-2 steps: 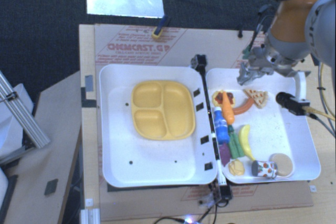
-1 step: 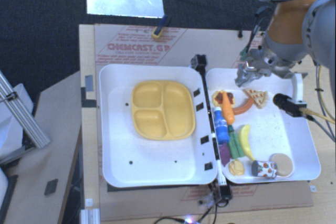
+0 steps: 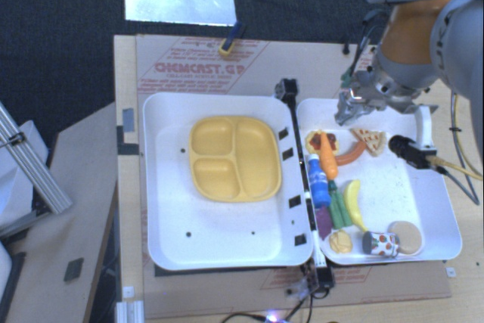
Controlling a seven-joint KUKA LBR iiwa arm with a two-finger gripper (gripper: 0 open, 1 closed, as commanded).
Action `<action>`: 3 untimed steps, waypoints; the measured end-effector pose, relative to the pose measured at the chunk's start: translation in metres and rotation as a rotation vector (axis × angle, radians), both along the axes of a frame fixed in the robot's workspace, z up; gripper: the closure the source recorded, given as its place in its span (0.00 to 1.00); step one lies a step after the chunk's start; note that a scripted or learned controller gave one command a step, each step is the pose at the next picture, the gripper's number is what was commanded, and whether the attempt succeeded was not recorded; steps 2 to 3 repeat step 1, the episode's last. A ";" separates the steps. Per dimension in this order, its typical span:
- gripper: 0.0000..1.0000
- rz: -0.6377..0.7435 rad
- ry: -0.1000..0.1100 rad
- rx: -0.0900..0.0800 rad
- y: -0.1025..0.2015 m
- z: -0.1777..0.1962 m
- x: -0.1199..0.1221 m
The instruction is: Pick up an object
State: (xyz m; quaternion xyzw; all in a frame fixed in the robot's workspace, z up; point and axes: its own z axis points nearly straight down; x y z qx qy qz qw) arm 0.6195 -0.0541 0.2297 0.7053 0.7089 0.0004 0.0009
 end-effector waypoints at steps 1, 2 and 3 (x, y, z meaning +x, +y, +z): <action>1.00 -0.004 -0.001 -0.001 -0.006 0.004 -0.001; 1.00 -0.004 -0.001 -0.001 -0.006 0.004 -0.001; 1.00 -0.004 -0.001 -0.001 -0.006 0.004 -0.001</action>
